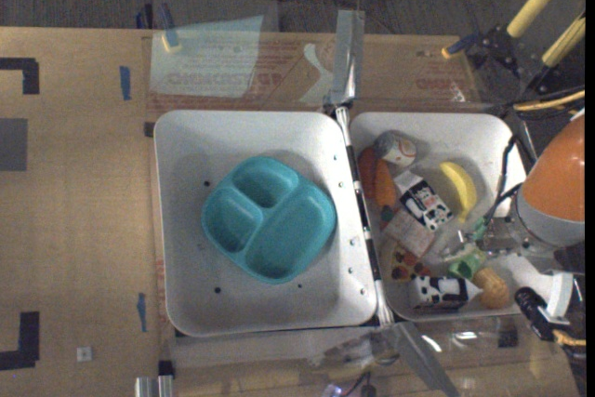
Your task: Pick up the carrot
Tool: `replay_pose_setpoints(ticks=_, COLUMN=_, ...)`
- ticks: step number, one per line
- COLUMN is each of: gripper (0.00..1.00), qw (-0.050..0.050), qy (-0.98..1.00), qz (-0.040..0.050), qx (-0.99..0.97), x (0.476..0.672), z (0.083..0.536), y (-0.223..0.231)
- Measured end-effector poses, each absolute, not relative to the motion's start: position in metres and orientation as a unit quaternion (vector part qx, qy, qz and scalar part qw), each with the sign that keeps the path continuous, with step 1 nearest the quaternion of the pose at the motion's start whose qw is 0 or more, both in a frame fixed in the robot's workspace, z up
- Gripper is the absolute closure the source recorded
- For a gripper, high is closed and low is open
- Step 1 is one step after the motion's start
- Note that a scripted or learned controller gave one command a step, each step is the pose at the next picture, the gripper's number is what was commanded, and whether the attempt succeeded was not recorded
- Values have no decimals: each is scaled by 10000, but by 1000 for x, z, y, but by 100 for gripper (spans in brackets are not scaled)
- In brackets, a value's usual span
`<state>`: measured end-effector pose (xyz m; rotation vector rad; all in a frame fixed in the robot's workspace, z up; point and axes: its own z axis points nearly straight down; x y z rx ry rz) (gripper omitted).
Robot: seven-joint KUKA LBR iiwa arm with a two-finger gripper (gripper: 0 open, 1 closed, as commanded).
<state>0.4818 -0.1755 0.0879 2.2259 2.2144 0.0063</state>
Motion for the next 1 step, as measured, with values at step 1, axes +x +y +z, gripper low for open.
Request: replay_pose_setpoints(ticks=1, gripper=0, qw=31, qy=6851, qz=15, qx=7284, x=502, z=88, y=-181)
